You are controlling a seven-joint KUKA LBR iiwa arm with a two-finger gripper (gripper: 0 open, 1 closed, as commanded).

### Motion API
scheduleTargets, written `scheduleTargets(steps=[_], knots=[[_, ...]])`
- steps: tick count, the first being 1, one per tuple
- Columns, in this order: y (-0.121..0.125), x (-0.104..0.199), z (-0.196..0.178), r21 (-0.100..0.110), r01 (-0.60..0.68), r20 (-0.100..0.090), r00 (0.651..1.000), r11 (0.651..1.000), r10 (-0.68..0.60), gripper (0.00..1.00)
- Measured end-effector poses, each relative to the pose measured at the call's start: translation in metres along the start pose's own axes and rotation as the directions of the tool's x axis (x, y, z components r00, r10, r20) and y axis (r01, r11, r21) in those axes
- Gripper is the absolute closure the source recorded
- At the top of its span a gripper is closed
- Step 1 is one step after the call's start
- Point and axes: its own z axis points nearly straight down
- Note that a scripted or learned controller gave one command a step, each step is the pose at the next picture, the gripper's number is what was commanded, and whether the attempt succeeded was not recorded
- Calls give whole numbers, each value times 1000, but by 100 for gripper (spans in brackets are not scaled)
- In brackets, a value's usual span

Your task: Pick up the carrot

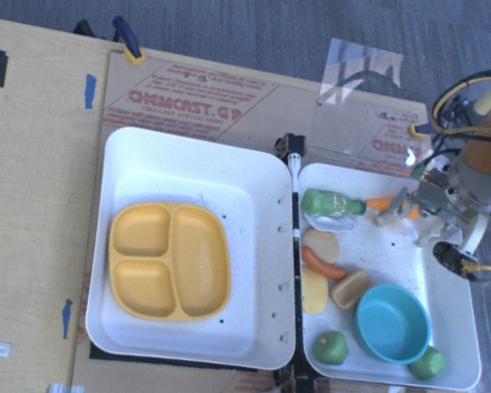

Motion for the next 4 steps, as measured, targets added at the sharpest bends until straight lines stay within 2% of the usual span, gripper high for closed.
scheduleTargets(steps=[4], knots=[[0, 0, 0, -4, 23, 4, 1000, 1000, -23, 0]])
